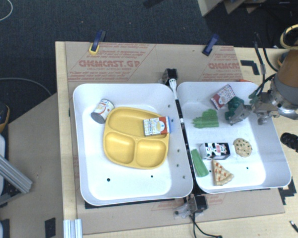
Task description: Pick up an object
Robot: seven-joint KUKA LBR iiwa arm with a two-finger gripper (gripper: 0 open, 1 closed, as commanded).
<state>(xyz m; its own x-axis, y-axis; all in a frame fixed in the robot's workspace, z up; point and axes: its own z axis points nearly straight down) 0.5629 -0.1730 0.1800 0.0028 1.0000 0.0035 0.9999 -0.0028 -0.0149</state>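
Observation:
My gripper [249, 115] hangs low over the upper right part of the right bin [268, 177], with the arm reaching in from the right. A dark teal object [233, 104] lies right at its left side, touching or nearly touching it. Just left of that sits a green leafy piece [206, 119], and a red and white packet [222, 96] lies above. Lower in the same bin are a black and white carton [216, 150], a cookie [242, 147], a pizza slice [221, 173] and a green stick [199, 162].
The left bin [89, 172] holds a yellow divided plate [134, 145] with a small carton [155, 126] on its upper right and a can [102, 110] beside its upper left. Clamps and cables sit along the bench's far edge.

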